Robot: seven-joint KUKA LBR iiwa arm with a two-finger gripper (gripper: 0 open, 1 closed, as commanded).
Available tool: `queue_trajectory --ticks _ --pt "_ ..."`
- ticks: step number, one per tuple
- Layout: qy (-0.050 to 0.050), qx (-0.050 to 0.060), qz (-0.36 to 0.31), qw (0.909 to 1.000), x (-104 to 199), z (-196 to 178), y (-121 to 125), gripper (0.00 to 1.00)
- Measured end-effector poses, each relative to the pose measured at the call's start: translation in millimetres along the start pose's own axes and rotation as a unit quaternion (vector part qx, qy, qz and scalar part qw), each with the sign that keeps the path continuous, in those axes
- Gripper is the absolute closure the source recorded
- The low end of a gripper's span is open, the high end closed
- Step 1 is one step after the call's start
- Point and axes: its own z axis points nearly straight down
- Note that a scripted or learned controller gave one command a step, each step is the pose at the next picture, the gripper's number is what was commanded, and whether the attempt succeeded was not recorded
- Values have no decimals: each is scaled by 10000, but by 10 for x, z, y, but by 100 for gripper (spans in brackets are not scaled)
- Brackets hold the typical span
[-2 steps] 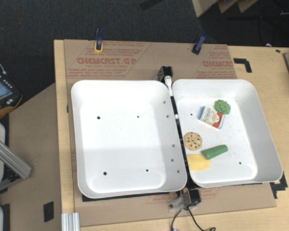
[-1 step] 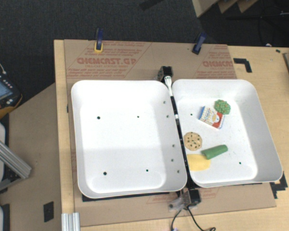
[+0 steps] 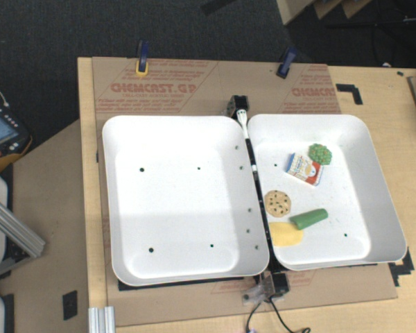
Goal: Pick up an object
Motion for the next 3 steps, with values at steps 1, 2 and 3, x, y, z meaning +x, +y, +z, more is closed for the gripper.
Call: queue_trajectory --ticks 1,2,3 --pt "3 6 1 10000 0 5 0 0" --pt "-15 -21 -1 10000 -1 -107 7 100" --pt "-13 -17 -2 10000 0 -105 6 0"
